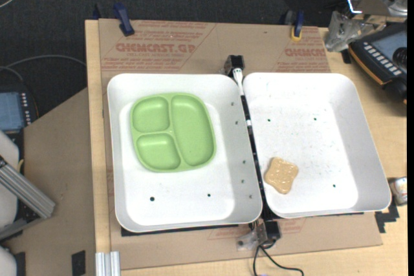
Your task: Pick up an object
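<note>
A small tan, flat piece shaped like a slice of toast (281,175) lies in the right bin (336,100), near its front left corner. A green plate with three compartments (173,132) rests in the left bin (129,191), toward its back. The gripper (341,28) hangs at the upper right, above the bench just beyond the right bin's far right corner. It is well away from both objects and I see nothing in it.
The bins stand side by side on a brown cardboard sheet (162,45) held by blue clamps (123,19). A black bracket (234,64) sits between the bins at the back. Cables (268,255) and equipment (385,58) lie around the bench.
</note>
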